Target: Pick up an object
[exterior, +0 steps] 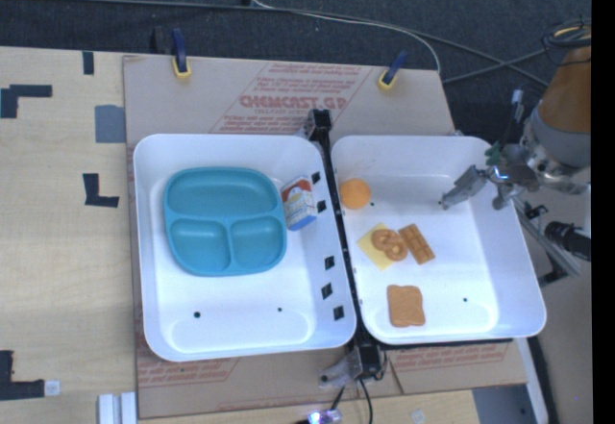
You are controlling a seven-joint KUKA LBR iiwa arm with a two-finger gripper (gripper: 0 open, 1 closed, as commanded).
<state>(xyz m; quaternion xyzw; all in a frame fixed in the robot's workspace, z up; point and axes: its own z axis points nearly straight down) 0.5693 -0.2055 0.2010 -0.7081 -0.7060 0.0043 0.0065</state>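
The right bin (500, 311) holds an orange ball (355, 193) at its far left. Nearer the middle lie a yellow slice (375, 249) with a brown pretzel (388, 241) on it and a brown cracker (416, 243) beside it. A piece of toast (405, 305) lies closer to the front. My gripper (478, 199) hangs over the right bin's far right part, right of all these items. Its fingers are spread, open, with nothing between them.
In the left bin (154, 316) sit a blue divided plate (226, 220) and a small white carton (299, 203) against the dividing wall. Clamps (179, 59) hold the cardboard base at the back. A cable (404, 28) runs across the dark floor behind.
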